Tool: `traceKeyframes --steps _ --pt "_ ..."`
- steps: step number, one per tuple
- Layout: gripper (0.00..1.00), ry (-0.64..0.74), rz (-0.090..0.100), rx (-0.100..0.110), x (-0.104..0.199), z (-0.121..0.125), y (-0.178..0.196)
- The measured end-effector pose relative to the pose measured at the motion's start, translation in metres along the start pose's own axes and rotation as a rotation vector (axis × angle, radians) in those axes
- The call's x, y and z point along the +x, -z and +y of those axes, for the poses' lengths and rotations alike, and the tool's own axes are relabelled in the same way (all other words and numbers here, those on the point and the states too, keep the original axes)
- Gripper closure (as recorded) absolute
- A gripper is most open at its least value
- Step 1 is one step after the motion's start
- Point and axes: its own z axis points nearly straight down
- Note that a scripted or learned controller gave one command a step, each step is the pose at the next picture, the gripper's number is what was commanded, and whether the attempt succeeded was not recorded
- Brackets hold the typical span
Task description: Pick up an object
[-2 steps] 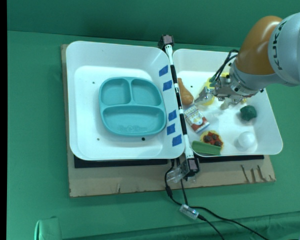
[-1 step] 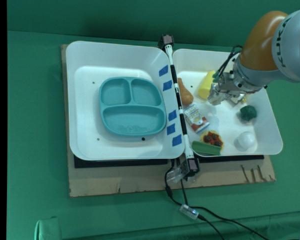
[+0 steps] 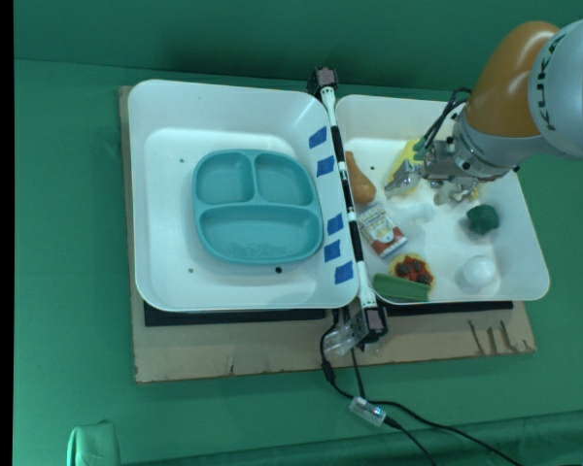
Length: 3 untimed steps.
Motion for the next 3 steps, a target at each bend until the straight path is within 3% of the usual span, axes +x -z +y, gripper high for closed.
traceKeyframes --steps 1,2,3 --pt "0.00 0.004 0.004 0.019 0.005 -0.005 -0.015" --pt "1.00 -0.003 -0.002 0.004 0.002 -0.001 0.000" --pt "0.00 -0.003 -0.001 0.004 0.002 -0.001 0.000"
